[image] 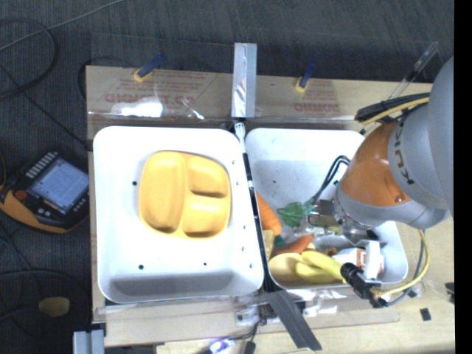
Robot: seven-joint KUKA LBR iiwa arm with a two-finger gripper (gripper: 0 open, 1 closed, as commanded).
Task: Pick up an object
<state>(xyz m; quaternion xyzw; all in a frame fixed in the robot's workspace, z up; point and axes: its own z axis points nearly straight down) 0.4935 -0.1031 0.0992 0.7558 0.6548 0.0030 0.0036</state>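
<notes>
The right bin (295,161) holds a heap of small things along its front half: a yellow banana (306,266), an orange carrot (267,214) against the left wall, a green leafy piece (293,212) and a reddish piece (299,242). My gripper (328,223) is down in this bin, just right of the green piece and above the banana. The orange-banded wrist (372,179) covers the bin's right side and hides the fingertips. A white and orange item (369,258) lies by the front right corner.
The left bin (110,271) holds a yellow divided plate (184,192). A metal strip (244,80) runs along the divide between the bins. Clamps (150,66) sit on the back board. A handheld controller (51,190) lies on the floor at left.
</notes>
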